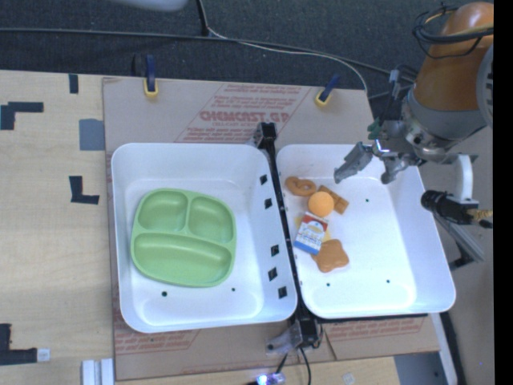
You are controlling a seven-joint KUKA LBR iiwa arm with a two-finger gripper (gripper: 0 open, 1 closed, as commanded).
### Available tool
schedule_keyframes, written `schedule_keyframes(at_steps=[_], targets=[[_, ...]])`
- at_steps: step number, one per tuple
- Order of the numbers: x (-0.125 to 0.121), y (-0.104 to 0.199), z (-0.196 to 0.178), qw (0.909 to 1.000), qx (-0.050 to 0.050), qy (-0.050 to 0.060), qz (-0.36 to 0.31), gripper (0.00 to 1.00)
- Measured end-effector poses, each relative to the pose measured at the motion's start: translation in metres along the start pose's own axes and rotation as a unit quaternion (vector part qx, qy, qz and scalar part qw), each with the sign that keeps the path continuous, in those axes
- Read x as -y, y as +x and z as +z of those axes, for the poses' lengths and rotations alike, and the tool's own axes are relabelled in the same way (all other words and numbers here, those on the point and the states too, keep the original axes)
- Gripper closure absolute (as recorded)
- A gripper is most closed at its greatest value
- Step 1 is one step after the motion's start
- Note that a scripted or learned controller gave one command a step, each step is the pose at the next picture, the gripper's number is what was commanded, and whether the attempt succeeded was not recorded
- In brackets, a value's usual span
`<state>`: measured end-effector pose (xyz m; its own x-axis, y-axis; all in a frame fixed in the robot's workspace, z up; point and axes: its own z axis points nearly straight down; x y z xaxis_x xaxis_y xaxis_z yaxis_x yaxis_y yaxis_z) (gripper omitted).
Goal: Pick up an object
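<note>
On my bench's right white bin, the orange ball sits among small toys, left of and below my gripper, whose jaws hang wide open, holding nothing.

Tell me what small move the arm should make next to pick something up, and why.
Probably shift the open gripper left and down over the orange ball. It holds nothing and hangs over bare floor of the right bin, apart from the clustered objects.
</note>
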<state>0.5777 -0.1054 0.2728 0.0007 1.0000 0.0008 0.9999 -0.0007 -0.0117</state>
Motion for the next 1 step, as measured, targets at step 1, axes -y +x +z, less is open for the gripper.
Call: schedule_keyframes(at_steps=[1], targets=[[-0.0018, 0.0, -0.0054, 1.0, 0.001, -0.005, -0.001, 0.0]])
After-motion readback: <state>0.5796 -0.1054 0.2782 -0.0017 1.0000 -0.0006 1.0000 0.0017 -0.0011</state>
